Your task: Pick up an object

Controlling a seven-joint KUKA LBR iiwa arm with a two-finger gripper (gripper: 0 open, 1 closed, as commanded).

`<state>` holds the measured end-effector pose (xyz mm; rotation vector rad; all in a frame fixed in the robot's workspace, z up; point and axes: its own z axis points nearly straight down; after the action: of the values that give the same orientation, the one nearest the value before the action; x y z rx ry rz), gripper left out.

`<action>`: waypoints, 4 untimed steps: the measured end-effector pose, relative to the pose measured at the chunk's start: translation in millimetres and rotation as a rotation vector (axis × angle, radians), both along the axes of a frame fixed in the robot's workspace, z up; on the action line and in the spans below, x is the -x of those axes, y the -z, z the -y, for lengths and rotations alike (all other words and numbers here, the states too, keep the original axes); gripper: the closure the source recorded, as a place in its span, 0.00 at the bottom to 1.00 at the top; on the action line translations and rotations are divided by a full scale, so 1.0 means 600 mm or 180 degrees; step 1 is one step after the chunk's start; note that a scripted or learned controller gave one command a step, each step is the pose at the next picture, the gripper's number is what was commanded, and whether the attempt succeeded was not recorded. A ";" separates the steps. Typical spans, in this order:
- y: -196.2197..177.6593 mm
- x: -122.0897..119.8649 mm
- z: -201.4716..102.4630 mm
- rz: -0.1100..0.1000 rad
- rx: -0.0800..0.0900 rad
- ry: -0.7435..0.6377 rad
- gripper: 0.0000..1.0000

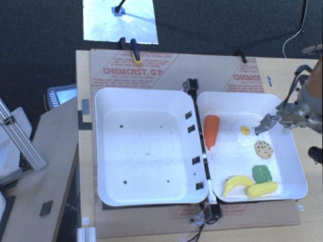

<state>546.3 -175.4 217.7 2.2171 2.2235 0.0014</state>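
The right bin (pixel 290 150) holds an orange carrot (pixel 211 130) at its left side, a fried egg (pixel 244 131) in the middle, and a round cookie (pixel 263 148) just below the egg. Near the front lie a green pepper (pixel 261 172), a yellow banana (pixel 234 183) and a yellow lemon-like piece (pixel 262 188). My gripper (pixel 263 124) reaches in from the right and hangs above the bin, just right of the egg and above the cookie. Nothing shows between its fingers.
The left bin (pixel 108 110) sits beside the right one, split by a black-clipped divider (pixel 197 135). Cardboard (pixel 151 69) lies under both bins. A reflective plate (pixel 120 14) lies at the back, and a metal rail (pixel 20 140) at far left.
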 end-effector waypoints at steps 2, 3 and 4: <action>-0.492 -0.057 -0.177 0.0053 0.0000 -0.0023 0.00; -0.499 -0.057 -0.171 0.0019 0.0005 -0.0019 1.00; -0.530 -0.070 -0.276 0.0008 -0.0006 -0.0022 1.00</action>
<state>588.2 -10.0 535.9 2.2091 2.2310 0.0063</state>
